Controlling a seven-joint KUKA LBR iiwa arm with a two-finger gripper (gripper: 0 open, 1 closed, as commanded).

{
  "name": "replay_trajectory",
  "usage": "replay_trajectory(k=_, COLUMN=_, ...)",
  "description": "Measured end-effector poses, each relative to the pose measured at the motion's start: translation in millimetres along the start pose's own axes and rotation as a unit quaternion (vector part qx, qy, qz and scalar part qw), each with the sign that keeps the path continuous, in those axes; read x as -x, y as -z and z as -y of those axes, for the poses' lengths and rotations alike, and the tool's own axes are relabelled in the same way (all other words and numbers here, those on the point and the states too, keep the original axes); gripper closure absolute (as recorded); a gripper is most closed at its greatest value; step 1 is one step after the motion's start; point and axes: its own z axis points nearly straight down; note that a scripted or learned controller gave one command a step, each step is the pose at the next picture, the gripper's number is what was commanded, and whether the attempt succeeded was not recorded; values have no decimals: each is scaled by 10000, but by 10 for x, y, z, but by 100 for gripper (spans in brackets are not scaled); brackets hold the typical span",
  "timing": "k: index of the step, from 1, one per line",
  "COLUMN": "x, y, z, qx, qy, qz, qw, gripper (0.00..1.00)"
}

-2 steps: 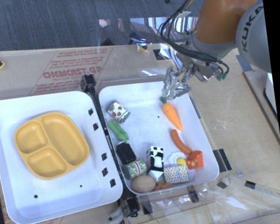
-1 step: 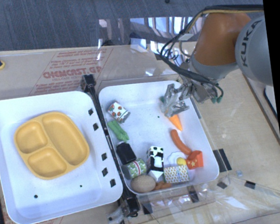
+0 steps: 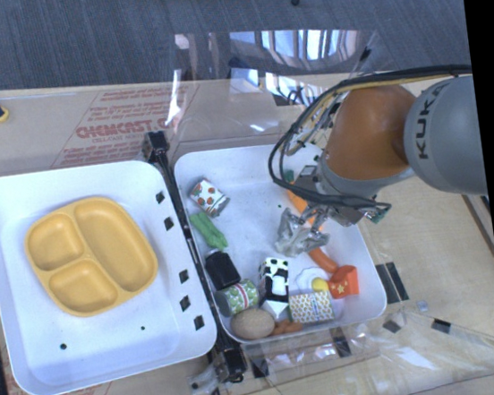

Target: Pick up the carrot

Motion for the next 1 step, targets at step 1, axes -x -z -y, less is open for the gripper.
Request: replay_trajectory(k=1, x=173, y=680, z=-515, qx=-20, qy=-768, qz=19, qw=9970, gripper=100)
